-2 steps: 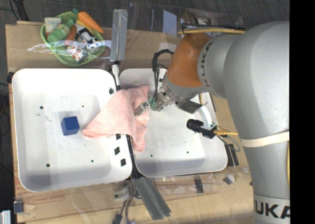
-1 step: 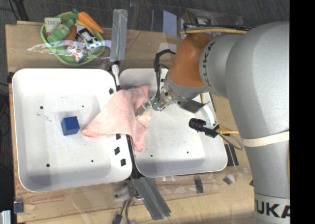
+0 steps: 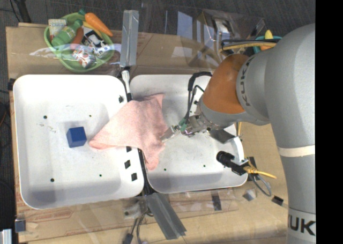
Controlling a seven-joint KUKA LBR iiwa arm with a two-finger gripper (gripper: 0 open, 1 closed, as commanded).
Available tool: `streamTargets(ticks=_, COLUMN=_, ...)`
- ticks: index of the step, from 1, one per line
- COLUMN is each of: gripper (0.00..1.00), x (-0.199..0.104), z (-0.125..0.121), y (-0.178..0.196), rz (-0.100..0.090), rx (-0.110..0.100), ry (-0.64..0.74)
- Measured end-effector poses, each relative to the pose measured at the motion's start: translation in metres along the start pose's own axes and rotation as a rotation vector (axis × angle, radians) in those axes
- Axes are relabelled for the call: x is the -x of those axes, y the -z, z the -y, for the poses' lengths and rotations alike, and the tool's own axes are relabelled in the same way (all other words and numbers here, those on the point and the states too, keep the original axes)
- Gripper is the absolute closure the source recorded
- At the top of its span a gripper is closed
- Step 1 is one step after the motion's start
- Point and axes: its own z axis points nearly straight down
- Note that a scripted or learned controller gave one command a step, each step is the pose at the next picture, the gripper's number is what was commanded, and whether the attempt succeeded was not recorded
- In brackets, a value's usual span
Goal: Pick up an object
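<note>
Pink cloth (image 3: 136, 125), centre of frame: crumpled and draped over the ridge between the two bins, upper part in the right bin (image 3: 187, 178), left tip spilling onto the floor of the left bin (image 3: 32, 130), a flap trailing toward lower middle beside the ridge. Likely the pick target, judged from nearness alone. Gripper (image 3: 179, 128) right of centre, low over the right bin floor, tip at or just beside the cloth's right edge; contact not certain from this angle. Claw state: cannot tell, too small and too cluttered against cloth and wrist hardware to read as spread or pressed together; no fabric seen lifted. Approach at the cloth's side rather than over its middle, probably for the sake of a loose edge to pinch, flat middle fabric being poor purchase. Arm (image 3: 236, 90) grey with orange band, reaching in from the right edge of frame, bent down over the right bin. Straddle over the ridge worth noting: any lift bound to drag the left half up over the wall, with some risk of a snag or slip. Blue cube (image 3: 76, 136) alone, left of centre on the left bin floor, just beside the cloth's left tip, seemingly apart from it, well apart from the gripper; a second candidate, not addressed now. Upper left of frame, outside the bins on the bench (image 3: 21, 44): green bowl (image 3: 64, 61) heaped with toy food and small packets, out of play.
</note>
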Motion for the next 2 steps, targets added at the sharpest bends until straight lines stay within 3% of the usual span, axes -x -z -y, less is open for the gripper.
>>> streamTargets(ticks=1, gripper=0.0, x=-0.024, z=-0.046, y=0.001, rz=0.002, rx=0.003, ry=0.037)
streamTargets(ticks=2, gripper=0.0, x=-0.015, z=-0.113, y=0.002, rz=0.003, rx=0.003, ry=0.074)
